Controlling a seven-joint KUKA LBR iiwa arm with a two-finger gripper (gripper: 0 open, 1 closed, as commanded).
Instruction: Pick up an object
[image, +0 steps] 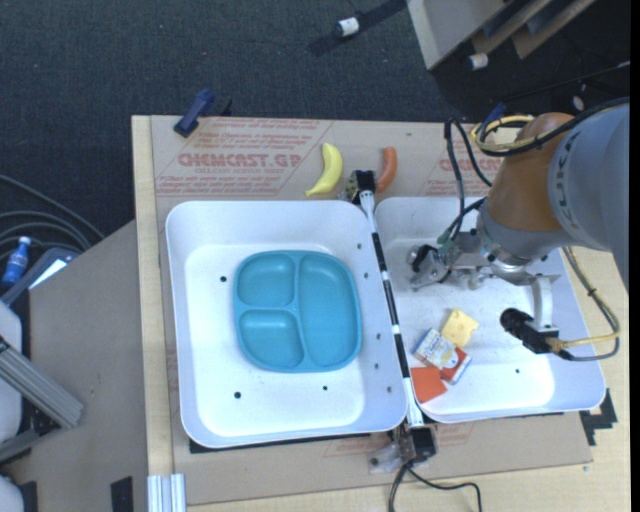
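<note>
The grey arm with its orange band reaches into the right-hand shallow white bin (520, 395), its two-finger gripper (428, 268) low over the bin's upper left part, close to the divider between the bins. Whether the gripper is wide, narrow or holding anything cannot be told from this angle. Below it and a little to its right lie the loose things: a pale yellow wedge-shaped block (460, 326), touching a small white and blue packet (438, 349), with a flat red-orange piece (428, 383) just below that. None of these touches the gripper. To the gripper's left, in the other white bin (200, 300), sits a turquoise plastic divided plate (297, 310). Beyond the bins, up and left of the gripper, a yellow toy banana (326, 170) and a small orange carrot-like toy (386, 168) rest on the bench
</note>
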